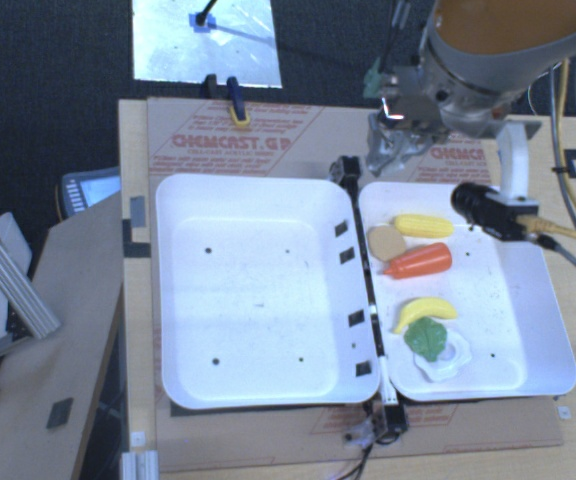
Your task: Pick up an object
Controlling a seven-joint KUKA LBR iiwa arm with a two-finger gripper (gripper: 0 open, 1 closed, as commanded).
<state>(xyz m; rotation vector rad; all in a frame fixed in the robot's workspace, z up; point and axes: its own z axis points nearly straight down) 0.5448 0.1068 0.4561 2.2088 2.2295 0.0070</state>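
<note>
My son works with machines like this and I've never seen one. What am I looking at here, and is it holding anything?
One camera looks down at a slant on a bench with two shallow white bins. The grey and orange shape at the top right is a robot arm; its gripper hangs over the bench behind the bins, with nothing visibly held. The right bin holds toy food: a corn cob, a carrot, a tan round piece, a banana, and broccoli on a white piece.
</note>
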